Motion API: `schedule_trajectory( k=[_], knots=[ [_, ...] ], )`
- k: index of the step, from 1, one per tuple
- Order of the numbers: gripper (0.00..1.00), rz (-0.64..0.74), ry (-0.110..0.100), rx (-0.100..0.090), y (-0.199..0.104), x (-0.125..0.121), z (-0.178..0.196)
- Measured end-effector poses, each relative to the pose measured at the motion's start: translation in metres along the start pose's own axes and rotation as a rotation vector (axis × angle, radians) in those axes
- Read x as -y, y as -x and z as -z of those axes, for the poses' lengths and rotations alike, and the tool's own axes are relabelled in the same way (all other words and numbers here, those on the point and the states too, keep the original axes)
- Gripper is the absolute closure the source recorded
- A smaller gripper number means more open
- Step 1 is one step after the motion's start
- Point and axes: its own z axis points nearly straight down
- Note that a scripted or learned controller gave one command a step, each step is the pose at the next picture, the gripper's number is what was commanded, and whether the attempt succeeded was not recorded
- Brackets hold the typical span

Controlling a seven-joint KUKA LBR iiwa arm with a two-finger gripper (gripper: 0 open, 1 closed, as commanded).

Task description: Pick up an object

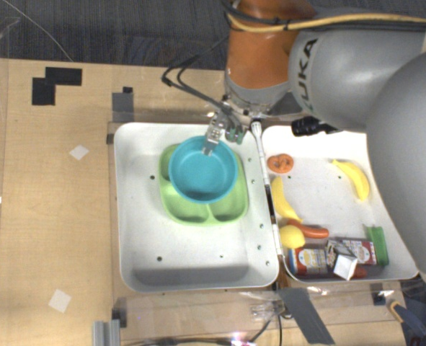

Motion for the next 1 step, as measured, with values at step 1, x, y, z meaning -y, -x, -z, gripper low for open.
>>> schedule_trajectory(
  k=[1],
  knots=[
    [1.0,-0.109,0.002,0.002,-0.0335,-0.074,0.02]
  ],
)
